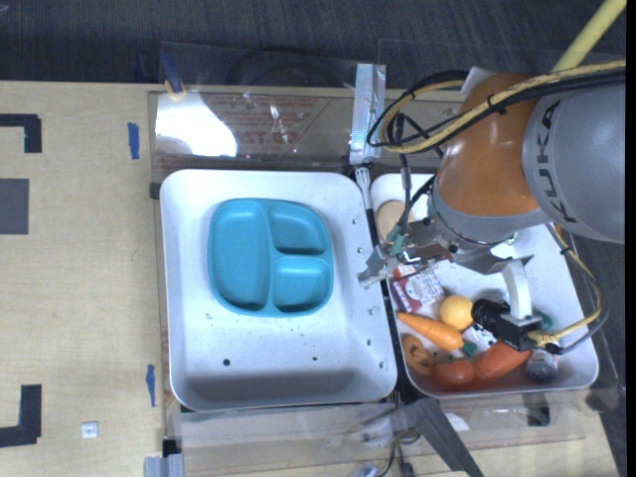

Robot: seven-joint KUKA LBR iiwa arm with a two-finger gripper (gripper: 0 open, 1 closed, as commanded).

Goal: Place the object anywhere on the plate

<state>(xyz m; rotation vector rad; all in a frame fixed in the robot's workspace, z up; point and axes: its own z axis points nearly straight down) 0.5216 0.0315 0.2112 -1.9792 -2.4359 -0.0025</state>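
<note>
The left shallow white plastic bin (268, 366) holds a glossy turquoise plate (269, 254) with three moulded compartments, one long one on its left and two smaller ones on its right; it lies flat in the upper middle of the bin, with bare white floor all round it and the widest open strip toward the near edge, where a few dark specks dot the plastic. The right shallow white bin (571, 351) is crowded: along its near side lie a smooth orange toy carrot (431, 329), a small round yellow fruit (456, 312) just beside it, and a cluster of red and orange plastic vegetables (477, 365) pressed against the near wall, with a crinkled red-and-white printed packet (420, 287) just above the carrot. The grey arm with its broad orange band (489, 157) hangs over the upper part of this bin, covering much of it. Its metal two-finger gripper (386, 259) sits over the ridge where the two bins meet, near the packet's upper corner; whether its jaws are spread or closed cannot be told, and nothing can be made out between them. A clear sheet (263, 122) stands behind the left bin, catching glare.
</note>
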